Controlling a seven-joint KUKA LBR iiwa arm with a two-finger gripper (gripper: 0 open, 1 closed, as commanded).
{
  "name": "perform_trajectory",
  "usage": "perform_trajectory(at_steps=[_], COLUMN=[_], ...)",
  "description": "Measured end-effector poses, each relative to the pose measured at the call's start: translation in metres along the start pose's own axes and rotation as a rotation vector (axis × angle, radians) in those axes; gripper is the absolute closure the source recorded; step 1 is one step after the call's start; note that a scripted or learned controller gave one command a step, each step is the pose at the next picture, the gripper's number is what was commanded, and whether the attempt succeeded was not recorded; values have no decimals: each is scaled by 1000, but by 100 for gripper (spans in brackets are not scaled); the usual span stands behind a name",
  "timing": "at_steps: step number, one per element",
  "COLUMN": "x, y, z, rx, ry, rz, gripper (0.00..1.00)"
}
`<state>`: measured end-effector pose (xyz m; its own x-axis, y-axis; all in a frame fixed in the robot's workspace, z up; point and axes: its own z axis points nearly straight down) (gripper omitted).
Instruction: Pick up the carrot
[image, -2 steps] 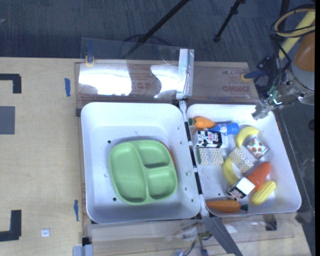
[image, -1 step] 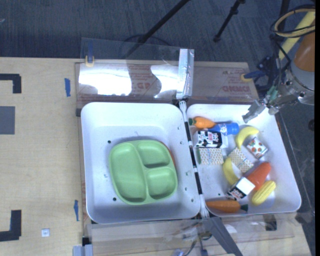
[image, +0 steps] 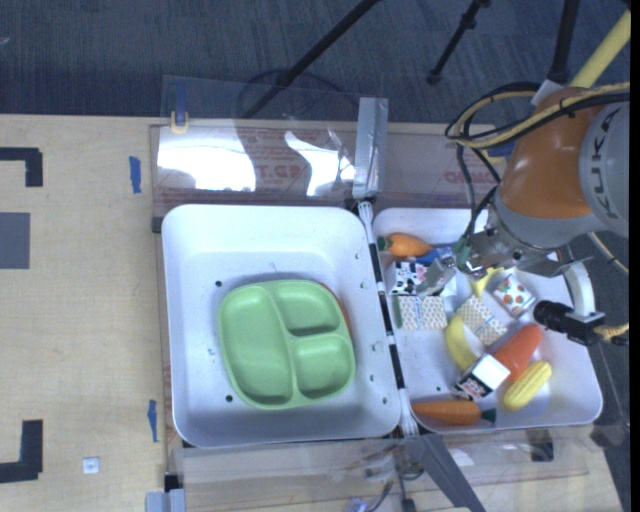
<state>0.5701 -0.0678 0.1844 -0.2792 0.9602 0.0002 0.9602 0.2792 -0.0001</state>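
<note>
Lying along the near wall of the right shallow white plastic bin (image: 585, 400), the smooth tapered orange carrot (image: 447, 410) could be confused with the glossy orange-red bottle (image: 515, 350) and yellow corn-shaped toy (image: 528, 385) just beyond. Farther back, a second small orange carrot-like piece (image: 407, 244) risks a mistaken pick. The grey gripper (image: 470, 262) hovers there; its opening cannot be told.
</note>
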Motion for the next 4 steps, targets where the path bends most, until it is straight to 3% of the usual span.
perform_trajectory(at_steps=[1,2,3,4], x=[-53,-54,-131,-110], y=[-44,-43,31,9], z=[69,59,-18,-124], rx=[-3,-8,-5,-5], ry=[-2,-5,-5,-5], rz=[-374,-371,-470,-488], gripper=[0,100,100,100])
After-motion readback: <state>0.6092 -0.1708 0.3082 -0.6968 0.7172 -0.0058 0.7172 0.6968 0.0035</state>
